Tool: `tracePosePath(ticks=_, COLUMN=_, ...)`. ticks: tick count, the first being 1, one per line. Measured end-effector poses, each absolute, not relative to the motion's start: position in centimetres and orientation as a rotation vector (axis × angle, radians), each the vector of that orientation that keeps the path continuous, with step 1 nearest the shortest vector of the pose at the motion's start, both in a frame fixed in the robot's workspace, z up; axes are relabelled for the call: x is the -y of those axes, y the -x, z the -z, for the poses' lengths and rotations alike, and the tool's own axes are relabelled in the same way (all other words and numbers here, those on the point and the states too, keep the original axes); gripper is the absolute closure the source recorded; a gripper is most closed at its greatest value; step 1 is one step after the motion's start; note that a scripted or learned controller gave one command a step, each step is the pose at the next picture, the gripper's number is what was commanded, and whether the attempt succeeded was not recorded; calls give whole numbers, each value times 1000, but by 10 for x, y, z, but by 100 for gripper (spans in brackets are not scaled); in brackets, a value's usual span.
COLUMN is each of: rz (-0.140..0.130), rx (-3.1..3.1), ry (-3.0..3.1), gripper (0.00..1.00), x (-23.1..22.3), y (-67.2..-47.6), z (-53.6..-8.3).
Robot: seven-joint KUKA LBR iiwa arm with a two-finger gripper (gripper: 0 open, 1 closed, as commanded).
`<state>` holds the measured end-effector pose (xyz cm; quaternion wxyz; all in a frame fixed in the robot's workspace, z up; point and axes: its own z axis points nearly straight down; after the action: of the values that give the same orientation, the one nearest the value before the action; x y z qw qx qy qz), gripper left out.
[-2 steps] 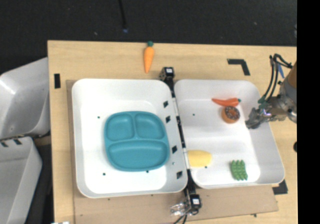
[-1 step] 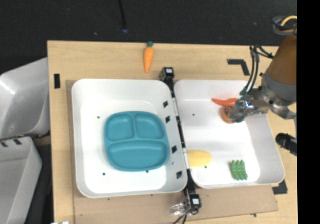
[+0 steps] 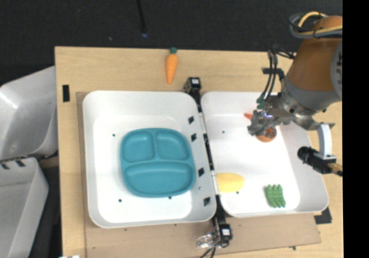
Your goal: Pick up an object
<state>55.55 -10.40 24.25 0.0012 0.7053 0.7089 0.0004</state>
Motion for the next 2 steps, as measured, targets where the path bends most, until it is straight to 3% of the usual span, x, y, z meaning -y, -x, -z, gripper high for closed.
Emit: tracePosePath(ticks=2, rz=-4, rx=-2229, ry=-2213, gripper=100, x=7, y=-604, z=-236)
